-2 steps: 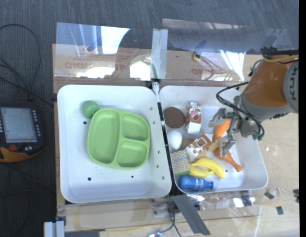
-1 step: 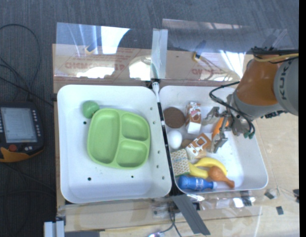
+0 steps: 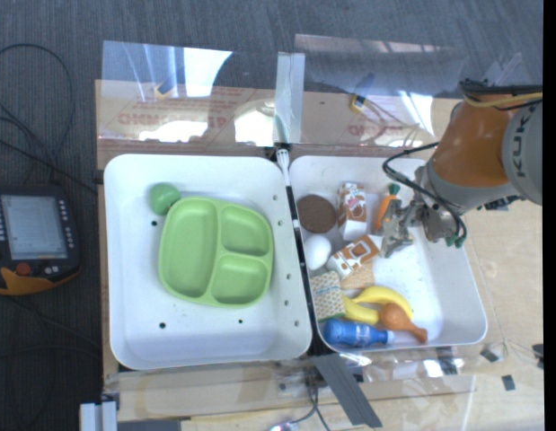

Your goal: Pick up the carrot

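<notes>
The carrot (image 3: 383, 209) stands on end in the right bin (image 3: 466, 281), close to the bin's far edge and a little right of its middle, its green stub uppermost and its orange body tapering down toward the bin floor. Just right of it is the hand (image 3: 405, 227), low over the bin and right beside the carrot; whether it touches the carrot, or whether its fingers are apart or together, I cannot tell, since the metal parts blur together there. The grey arm (image 3: 475, 151) with its orange band reaches in from the bin's far right corner, with dark cables looping off it.

To the left of the carrot is a small white and red carton (image 3: 352, 201), and beyond that, near the bin's left wall, a brown disc (image 3: 316, 213) with a white egg (image 3: 317, 252) just on its near side. A brown and white box (image 3: 354, 258) lies tilted near the bin's middle. Toward the near edge lie a waffle-patterned piece (image 3: 326, 293), a yellow banana (image 3: 375, 302), an orange item (image 3: 401, 320) and a blue bottle (image 3: 355, 334), crowded together.

The left bin (image 3: 134, 330) carries a green divided plate (image 3: 216, 250) at its middle, with a green ball (image 3: 164, 197) touching the plate's far left corner. Left of the tabletop (image 3: 507, 241) a pendant controller (image 3: 30, 239) lies on the floor.
</notes>
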You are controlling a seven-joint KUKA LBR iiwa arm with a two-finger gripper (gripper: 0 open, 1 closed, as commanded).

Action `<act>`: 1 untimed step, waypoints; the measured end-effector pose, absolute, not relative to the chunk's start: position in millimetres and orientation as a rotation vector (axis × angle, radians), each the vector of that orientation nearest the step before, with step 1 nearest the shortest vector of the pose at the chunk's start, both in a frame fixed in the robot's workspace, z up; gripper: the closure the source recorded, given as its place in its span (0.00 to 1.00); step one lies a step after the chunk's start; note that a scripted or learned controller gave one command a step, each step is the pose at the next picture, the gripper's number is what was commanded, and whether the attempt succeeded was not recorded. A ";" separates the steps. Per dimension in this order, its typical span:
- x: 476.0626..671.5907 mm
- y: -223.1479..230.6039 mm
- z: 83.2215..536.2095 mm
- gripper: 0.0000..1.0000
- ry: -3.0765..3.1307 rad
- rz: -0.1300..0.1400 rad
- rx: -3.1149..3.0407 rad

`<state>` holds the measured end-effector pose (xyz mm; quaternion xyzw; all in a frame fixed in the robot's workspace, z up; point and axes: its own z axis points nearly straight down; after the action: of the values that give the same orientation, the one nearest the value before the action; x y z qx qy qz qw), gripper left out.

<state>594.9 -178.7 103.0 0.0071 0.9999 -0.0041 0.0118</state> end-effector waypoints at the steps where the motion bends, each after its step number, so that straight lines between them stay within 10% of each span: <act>1: 523.9 -225.7 167.0 1.00 3.131 -0.006 -0.195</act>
<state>523.9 -225.7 167.0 -0.0622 0.9981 -0.0020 0.0023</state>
